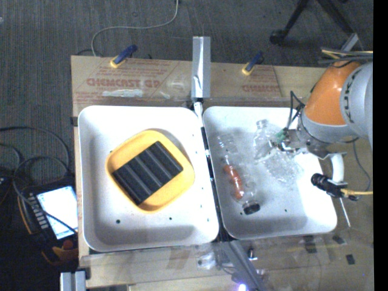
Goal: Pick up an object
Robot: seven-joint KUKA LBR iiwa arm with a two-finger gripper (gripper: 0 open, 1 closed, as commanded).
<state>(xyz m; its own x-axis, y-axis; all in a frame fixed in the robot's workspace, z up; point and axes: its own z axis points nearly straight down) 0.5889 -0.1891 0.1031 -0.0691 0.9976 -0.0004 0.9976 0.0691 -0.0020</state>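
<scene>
Scanning from the left, the left bin (91, 162) holds a yellow tray (151, 170) with a black ribbed top, lying flat and turned at a slant near the middle. It is wide and low, so I judge it a poor fit for my two fingers; a try there could skid off its rounded edge.

Across the divider, the right bin (285, 223) holds a clear bottle (233, 174) with something orange inside and a dark cap (251, 208) at its near end. It lies on its side, so a push from above could send it rolling toward the bin wall. Just beyond it sit crumpled clear plastic pieces (276, 153), hard to tell apart against the white floor. They are thin and springy by the look of them, and could squash or slip out of a pinch.

My hand (285, 139) hangs over that plastic at the right, the wrist blocking it, so I cannot tell whether it is closed or spread, or whether it has anything. If I lift from here, I may come up with nothing, or drag plastic against the bottle.
</scene>
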